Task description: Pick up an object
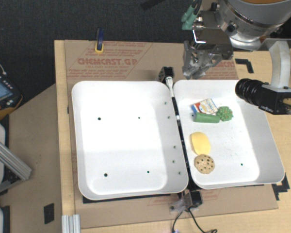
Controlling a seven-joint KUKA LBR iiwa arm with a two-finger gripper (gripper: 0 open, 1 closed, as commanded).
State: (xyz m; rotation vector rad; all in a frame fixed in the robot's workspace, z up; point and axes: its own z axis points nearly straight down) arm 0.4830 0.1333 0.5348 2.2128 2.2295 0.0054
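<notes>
The counter [39,110], cardboard-lined, carries two white bins: the right bin [262,144] groups a green toy [214,116], small carton [205,106], yellow piece [200,142] and cookie [204,163] centre-right within reach, while the end effector [200,64] hangs above its upper rim, finger state undeterminable.

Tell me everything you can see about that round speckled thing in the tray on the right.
The cookie is a small tan disc dotted with dark specks like chocolate chips, probably a plastic toy. It lies flat on the floor of the right bin, near the front edge and close to the divider between the bins. A pale yellow oval piece sits just behind it, very near or touching. The gripper is far off, above the bin's back rim.
</notes>
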